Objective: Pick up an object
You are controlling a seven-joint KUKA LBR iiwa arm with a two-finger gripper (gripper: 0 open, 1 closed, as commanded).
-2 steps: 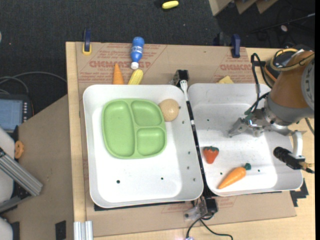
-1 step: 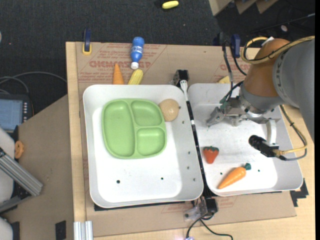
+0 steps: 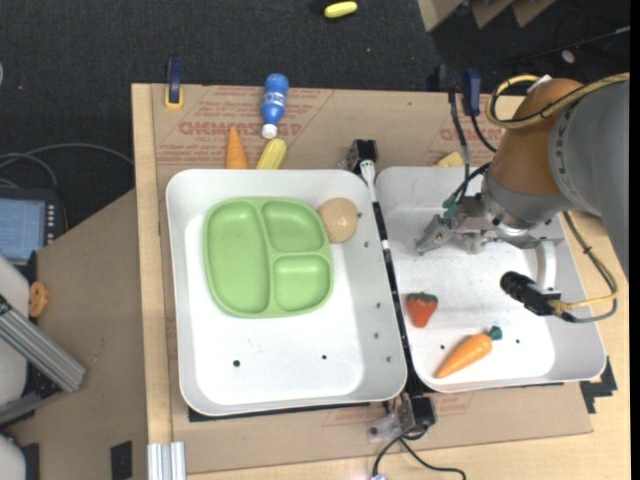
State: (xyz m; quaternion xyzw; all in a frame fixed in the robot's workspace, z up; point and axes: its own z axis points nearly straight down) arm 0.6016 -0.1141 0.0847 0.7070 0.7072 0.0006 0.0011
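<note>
Two candidates lie in the right bin [image 3: 555, 353] — a red strawberry [image 3: 421, 309] near its left wall and a carrot [image 3: 465, 354] toward the lower edge. The gripper [image 3: 450, 236] hangs over the bin's upper half, apart from both; whether it is spread or pressed together I cannot tell. The strawberry looks the nearer pick: descend straight, centred on it. The wall crowds its left side — bare floor lies to its right, so close across that room.

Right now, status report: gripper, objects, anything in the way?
Gripper over back half of right bin, nothing seen held. Carrot and red toy fruit lie free near its front. Nothing between.
</note>
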